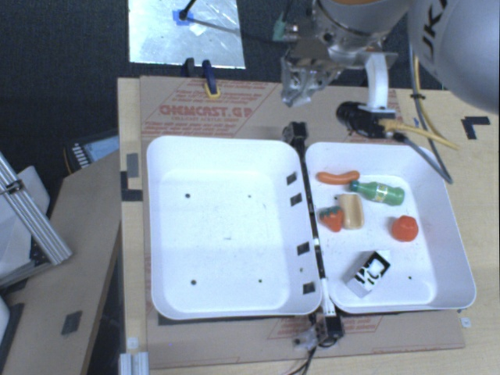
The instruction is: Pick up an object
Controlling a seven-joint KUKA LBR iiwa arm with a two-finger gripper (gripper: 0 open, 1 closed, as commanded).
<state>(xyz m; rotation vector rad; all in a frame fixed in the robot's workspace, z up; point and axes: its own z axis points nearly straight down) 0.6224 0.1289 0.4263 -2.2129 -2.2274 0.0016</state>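
Note:
The right bin (449,233) holds an orange sausage (337,177), a green bottle (378,192) lying on its side, a tan bun-like piece (353,211), a small red strawberry (332,219), a red tomato (404,228) and a black-and-white box (368,273). My gripper (299,91) hangs high above the bench, behind the bins' far edge near the divider. Nothing shows between its fingers. It is well apart from every object.
The left bin (223,225) lies beside the right one, joined by a black hinge strip (305,217). Cables and a yellow rod (422,135) cross the right bin's far corner. A shiny metal sheet (187,20) lies at the back left. An aluminium rail (27,209) stands at left.

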